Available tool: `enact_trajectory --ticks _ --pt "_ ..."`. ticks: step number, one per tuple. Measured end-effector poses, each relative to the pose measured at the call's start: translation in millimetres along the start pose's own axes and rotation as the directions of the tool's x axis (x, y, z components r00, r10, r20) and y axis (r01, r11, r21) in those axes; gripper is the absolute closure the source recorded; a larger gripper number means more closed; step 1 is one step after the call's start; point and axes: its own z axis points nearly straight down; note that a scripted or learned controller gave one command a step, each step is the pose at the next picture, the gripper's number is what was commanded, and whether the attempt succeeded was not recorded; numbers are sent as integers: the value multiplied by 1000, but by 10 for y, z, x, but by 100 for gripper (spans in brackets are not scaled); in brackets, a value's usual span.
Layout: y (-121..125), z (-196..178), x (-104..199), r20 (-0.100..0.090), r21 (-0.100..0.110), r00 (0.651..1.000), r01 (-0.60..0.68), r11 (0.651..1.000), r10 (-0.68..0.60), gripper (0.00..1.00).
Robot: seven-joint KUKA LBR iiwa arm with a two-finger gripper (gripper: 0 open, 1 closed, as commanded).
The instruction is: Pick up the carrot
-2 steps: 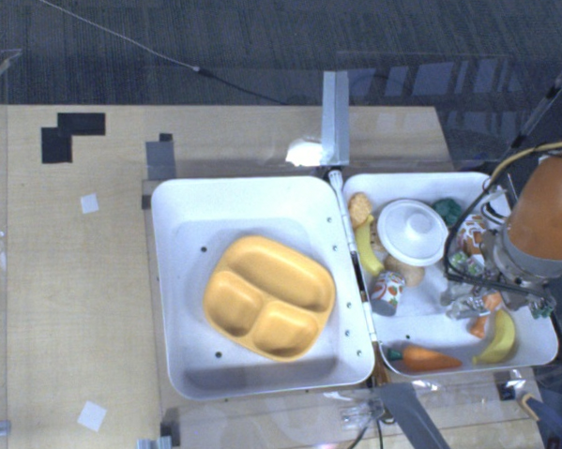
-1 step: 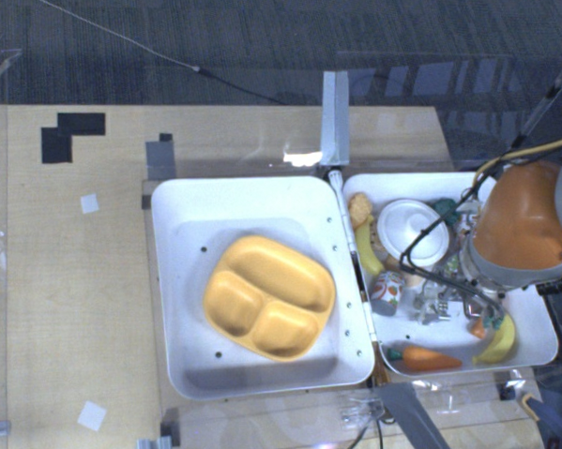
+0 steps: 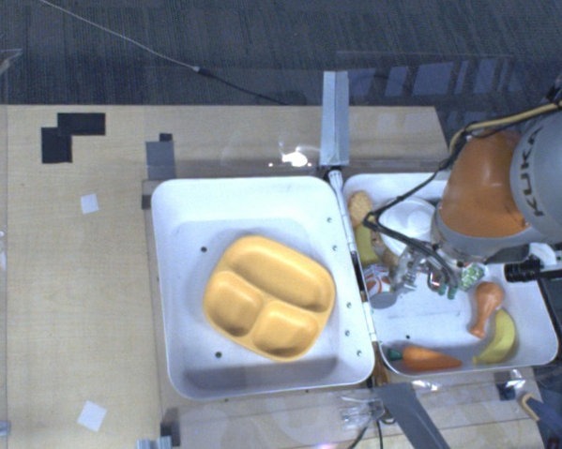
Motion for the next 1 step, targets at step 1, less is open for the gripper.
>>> enact_trajectory --ticks 1 --pt "-58 -6 -29 8 6 1000 -6 1000 6 0"
